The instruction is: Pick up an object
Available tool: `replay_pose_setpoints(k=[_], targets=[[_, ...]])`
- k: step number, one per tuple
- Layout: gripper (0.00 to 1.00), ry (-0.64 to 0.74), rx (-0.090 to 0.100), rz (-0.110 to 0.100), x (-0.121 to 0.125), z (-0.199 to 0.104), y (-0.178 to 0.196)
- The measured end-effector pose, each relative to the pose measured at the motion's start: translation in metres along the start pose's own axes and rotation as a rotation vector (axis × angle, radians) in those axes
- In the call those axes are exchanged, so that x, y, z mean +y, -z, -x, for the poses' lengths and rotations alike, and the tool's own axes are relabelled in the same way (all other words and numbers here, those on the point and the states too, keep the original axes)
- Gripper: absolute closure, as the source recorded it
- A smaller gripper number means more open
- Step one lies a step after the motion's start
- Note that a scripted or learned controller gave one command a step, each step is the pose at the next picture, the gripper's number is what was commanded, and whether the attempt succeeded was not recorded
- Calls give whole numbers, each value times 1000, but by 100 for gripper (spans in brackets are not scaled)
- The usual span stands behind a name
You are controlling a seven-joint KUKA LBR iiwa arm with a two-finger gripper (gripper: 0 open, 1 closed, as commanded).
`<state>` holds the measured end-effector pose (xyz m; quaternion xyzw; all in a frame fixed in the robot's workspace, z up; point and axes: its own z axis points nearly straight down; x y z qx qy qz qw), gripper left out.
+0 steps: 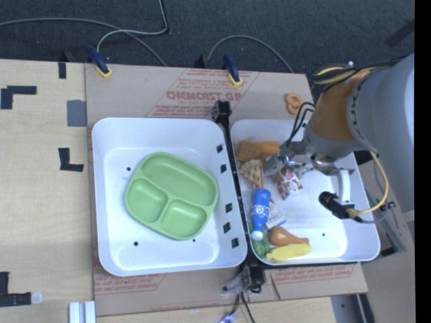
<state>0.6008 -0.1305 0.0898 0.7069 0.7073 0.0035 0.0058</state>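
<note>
Left bin [108, 180]: just the green divided plate [172, 195], ignore it. Right bin [357, 244]: blue bottle [260, 210], waffle wedge [253, 174], bread roll [256, 149], drumstick [286, 235], yellow piece [289, 252]. Gripper [288, 170] sits low over a small red-and-white packet [289, 182], near the wedge. Can't tell finger state from here. Suggest centring on the packet, clear of the wedge, before closing.

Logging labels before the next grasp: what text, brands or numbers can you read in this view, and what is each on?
"CHEMCAST" in red, on the cardboard sheet behind the bins; the letters after it and the smaller red lines around it are too blurred to read.
Blue bottle: its label has print, too small to read.
Red-and-white packet near the gripper: markings unreadable.
Nothing else legible.
</note>
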Motion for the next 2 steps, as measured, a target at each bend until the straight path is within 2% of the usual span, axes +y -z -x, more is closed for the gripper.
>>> replay_pose_setpoints(k=[1,2], targets=[[100,1,1,-7,-2,0,8],[100,2,4,-14,-67,-87,96]])
